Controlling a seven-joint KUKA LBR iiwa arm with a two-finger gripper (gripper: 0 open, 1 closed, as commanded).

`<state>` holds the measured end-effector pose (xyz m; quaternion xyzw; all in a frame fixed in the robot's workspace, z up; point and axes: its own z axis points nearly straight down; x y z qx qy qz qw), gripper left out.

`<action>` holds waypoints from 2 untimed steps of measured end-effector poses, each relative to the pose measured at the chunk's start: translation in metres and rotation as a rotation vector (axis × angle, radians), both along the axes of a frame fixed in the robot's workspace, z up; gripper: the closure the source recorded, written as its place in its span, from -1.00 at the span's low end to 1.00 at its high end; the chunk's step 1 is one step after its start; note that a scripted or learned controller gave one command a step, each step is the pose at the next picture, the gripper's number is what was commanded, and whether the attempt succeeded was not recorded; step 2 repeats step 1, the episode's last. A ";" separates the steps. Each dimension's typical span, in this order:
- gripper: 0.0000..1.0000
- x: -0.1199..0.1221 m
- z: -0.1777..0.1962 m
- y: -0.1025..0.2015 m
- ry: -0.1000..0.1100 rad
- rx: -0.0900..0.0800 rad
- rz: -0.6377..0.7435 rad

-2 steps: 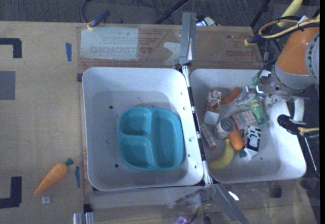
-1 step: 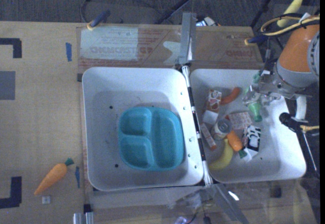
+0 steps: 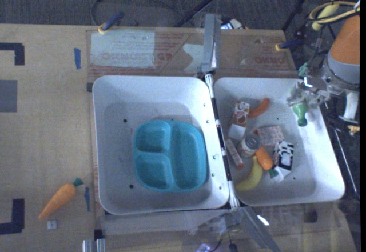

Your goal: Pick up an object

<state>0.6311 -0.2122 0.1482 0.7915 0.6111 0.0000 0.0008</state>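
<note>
Over right bin's (image 3: 320,182) far-right rim, my gripper (image 3: 301,98) grasping green bottle (image 3: 300,113); bottle hangs below, long axis near vertical.

cardboard sheet (image 3: 123,51) | printed lettering, blurred | nothing legible anywhere

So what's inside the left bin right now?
The left bin holds a blue divided tray, lying flat, its three compartments bare. The bin floor under the tray is covered, so anything beneath it can't be seen.

Divided tray (image 3: 170,155) in left bin (image 3: 108,96); toy clutter in right bin (image 3: 326,171).
</note>
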 end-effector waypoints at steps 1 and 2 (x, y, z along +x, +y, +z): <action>1.00 -0.033 0.079 0.092 0.001 0.002 0.047; 1.00 -0.033 0.079 0.092 0.001 0.002 0.047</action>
